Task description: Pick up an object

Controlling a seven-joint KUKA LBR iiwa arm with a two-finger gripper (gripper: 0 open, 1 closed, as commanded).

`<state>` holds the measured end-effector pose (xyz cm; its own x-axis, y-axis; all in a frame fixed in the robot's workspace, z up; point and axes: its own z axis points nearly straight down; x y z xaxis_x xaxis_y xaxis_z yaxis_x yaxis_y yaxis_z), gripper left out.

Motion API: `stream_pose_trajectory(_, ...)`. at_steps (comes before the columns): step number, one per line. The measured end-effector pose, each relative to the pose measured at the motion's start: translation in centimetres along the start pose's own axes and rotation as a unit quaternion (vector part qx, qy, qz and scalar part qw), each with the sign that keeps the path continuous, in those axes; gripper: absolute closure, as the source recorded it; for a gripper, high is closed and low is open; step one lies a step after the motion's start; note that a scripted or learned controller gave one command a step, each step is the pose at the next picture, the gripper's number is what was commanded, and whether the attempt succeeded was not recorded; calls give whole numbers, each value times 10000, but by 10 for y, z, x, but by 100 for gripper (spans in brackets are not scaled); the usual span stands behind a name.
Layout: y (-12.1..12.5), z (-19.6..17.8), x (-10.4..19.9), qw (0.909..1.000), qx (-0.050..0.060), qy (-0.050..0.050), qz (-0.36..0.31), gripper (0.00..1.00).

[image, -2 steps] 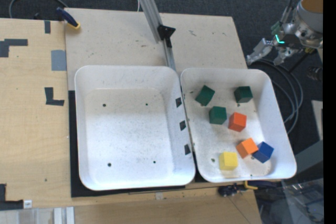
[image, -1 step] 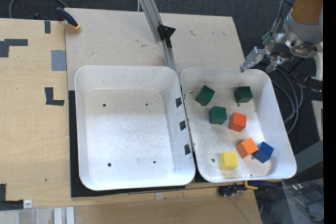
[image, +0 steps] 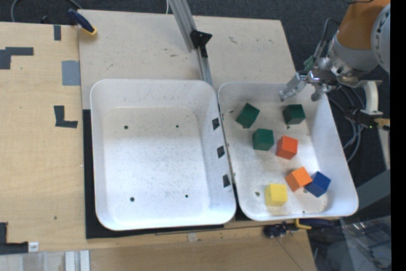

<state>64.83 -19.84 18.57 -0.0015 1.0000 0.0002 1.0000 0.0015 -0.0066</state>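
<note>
The gripper (image: 303, 89) is hanging over the far right part of the right bin (image: 339, 165), its two fingers spread apart with nothing between them. Taking that bin as the landmark, seven cubes are lying on its floor: a dark green cube (image: 294, 114) is sitting nearest the far right wall, another green cube (image: 248, 115) is resting toward the far left, and a third green cube (image: 263, 139) is lying near the middle, just beside an orange cube (image: 287, 147). Toward the bin's near end, a second orange cube (image: 297, 178) is touching a blue cube (image: 319, 183), and a yellow cube (image: 276, 194) is sitting close to the near rim. The relation that matters is the one between the open fingers and the dark green cube: it is lying almost directly below them, offset a little toward the bin's near side, and it is standing apart from its neighbours. Judging from this, it is the likeliest target, needing a short shift and a straight descent. The left bin (image: 101, 136) is sitting alongside.
</note>
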Motion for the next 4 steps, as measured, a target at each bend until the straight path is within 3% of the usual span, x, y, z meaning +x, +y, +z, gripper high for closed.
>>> stream_pose_trajectory(1, 8, 58, -3, 10000, -17, -9, -3, 0)
stream_pose_trajectory(2, 9, 45, -3, 10000, -30, -11, -11, 100)
stream_pose_trajectory(4, 2, -61, 5, 10000, -54, -6, -1, 100)
